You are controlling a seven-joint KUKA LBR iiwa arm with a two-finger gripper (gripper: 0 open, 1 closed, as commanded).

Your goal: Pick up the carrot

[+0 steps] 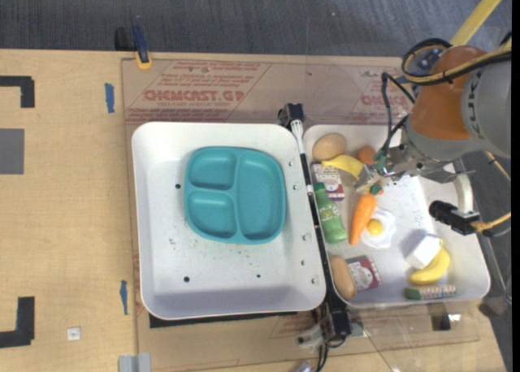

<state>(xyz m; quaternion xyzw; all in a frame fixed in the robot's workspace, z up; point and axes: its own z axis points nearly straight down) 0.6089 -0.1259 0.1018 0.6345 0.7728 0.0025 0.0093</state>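
1. While the carrot [362, 216] lies in the right bin [475, 269], slanted with its green top up near the hand [380, 177] and its orange tip pointing down-left, the step in hand looks to be the descent for the grasp. Whether the hand is open or closed I cannot tell; it sits just above the carrot's leafy end, and nothing is visibly gripped.
2. To do this well, I judge the grasp should land lower, on the thick orange body and not on the thin green top, with the closing direction across the carrot's width. The approach should come straight down, since neighbours crowd both sides.
3. Likely trouble: the fried egg [379, 227] touches the carrot on its right, and the green packet [329, 211] lies just beside it on the left, so a wide or skewed closure could catch either.
4. Right bin contents: a brown egg-shaped item [328, 147] and a yellow banana [349, 165] near the top, a small orange thing [366, 154] beside them, a white block [422, 249] and a second banana [431, 267] lower right, a potato-like piece [344, 278] and a red-labelled packet [366, 272] at the bottom.
5. Left bin [154, 224] holds a teal divided plate [236, 194], its three compartments bare.
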